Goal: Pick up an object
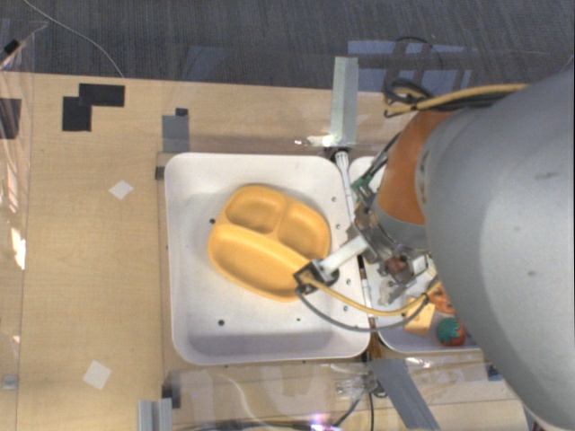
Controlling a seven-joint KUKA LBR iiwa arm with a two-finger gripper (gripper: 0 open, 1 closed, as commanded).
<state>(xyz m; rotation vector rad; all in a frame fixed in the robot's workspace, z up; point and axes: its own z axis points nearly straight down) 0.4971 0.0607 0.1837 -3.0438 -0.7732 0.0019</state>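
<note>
A yellow divided plate [268, 238] lies in the left bin [193, 312], tilted across its middle. My gripper [393, 272] hangs over the left edge of the right bin [388, 338], just right of the wall between the two bins and right of the plate. The grey arm and its orange band hide most of the right bin. Beside the gripper, at the bin's near side, peek out an orange object [438, 305] and a small red and green object [449, 332].
The bins sit on a wooden bench [81, 268] with black tape marks [90, 104] at the back left. A metal post [344, 101] stands behind the bins, between them.
</note>
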